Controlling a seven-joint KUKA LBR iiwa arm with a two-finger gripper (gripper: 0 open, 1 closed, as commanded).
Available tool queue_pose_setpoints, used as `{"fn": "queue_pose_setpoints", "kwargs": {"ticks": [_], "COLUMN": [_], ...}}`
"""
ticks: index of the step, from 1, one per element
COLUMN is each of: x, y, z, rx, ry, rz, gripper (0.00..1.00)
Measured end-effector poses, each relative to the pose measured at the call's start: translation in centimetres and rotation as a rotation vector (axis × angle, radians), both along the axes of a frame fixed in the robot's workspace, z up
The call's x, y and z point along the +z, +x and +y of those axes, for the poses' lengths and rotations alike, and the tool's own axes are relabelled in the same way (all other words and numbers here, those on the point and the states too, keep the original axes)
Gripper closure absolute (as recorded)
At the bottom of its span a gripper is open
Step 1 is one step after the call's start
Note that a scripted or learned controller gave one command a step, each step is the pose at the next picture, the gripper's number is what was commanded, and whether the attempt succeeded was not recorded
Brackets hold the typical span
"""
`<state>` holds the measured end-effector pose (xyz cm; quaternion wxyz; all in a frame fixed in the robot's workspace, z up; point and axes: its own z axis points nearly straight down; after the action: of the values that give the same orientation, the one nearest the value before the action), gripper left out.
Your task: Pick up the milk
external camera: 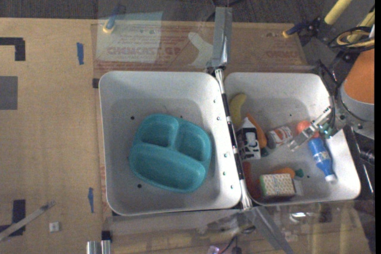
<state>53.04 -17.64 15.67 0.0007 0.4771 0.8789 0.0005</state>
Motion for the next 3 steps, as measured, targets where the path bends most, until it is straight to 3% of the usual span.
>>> {"fn": "queue_pose_setpoints", "kwargs": {"ticks": [1, 2, 3], "x": [-6.7, 0.6, -4.5], "y": [-3.2, -5.1, -4.1], "z": [5.5, -2.8, -5.0], "rx": [-0.019, -0.061, 0.047], "ry": [-0.004, -0.002, -0.019], "rz": [-0.010, -0.002, -0.035], "gripper": [0.00, 0.00, 0.00]}}
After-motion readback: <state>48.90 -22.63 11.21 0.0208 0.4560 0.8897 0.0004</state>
